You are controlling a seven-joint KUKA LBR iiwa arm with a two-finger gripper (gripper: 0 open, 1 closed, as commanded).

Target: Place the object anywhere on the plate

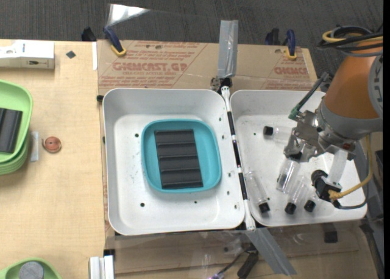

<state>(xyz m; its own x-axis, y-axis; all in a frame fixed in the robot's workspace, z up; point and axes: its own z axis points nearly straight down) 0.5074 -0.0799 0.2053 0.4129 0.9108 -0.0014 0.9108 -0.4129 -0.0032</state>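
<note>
Gripper point(294, 153) low in right bin point(256, 104) over clear tubes point(286, 177); grip state unreadable. Teal plate point(149, 159), left bin, holds black block point(178, 158).

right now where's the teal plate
In the camera view the teal plate sits in the middle of the left white bin, with a dark ribbed block lying on it, left of the bin holding the clear vials.

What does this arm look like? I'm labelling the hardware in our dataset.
A bulky grey arm with a broad orange band above the wrist. Below sits a metallic claw of silvery parts. A yellow cable loops from a black fitting near the wrist.
</note>
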